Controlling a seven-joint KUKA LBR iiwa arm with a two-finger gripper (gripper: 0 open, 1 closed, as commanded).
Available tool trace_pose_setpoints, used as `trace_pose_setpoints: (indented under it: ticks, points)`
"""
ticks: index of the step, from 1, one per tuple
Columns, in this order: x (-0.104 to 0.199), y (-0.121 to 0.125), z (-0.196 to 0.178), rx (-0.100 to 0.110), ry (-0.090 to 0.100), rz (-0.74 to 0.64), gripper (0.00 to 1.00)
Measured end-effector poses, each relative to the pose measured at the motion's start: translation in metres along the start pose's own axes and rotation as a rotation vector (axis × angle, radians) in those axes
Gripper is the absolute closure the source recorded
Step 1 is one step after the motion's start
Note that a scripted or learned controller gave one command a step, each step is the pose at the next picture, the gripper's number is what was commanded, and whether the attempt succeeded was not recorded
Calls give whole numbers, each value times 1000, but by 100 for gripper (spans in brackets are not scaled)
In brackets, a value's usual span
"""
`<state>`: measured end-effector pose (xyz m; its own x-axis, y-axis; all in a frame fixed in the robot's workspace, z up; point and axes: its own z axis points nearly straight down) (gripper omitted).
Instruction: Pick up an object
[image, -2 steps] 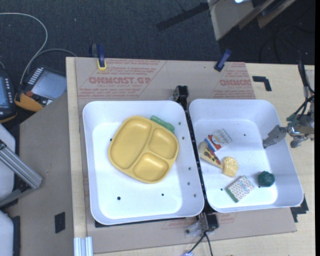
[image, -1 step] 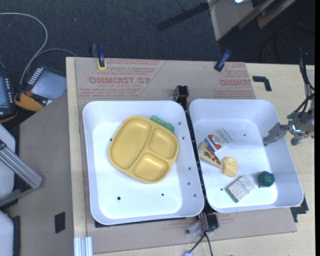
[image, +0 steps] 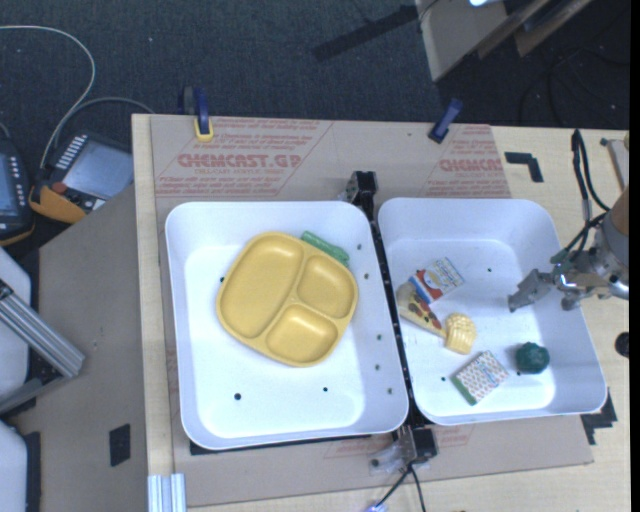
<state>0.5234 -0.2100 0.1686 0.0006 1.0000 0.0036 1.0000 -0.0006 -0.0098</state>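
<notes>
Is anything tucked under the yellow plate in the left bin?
A green thing pokes out from under the far edge of the yellow plate. Just its end shows; the plate covers the rest, so I can't tell what it is, or whether anything else lies beneath.

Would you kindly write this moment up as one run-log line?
end effector: over right bin, right side | holding: nothing seen | nearest: green ball | left bin: yellow divided plate

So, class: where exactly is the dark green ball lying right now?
The dark green ball lies in the right bin, near its lower right corner, just right of the patterned sponge and below the gripper.
</notes>
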Motion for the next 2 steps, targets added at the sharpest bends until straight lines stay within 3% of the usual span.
trace_pose_setpoints:
  ticks: [1, 2]
  points:
    - [2, -2, 66, 1, 1, -1, 0]
    - [2, -3, 87, -4, -1, 0, 0]
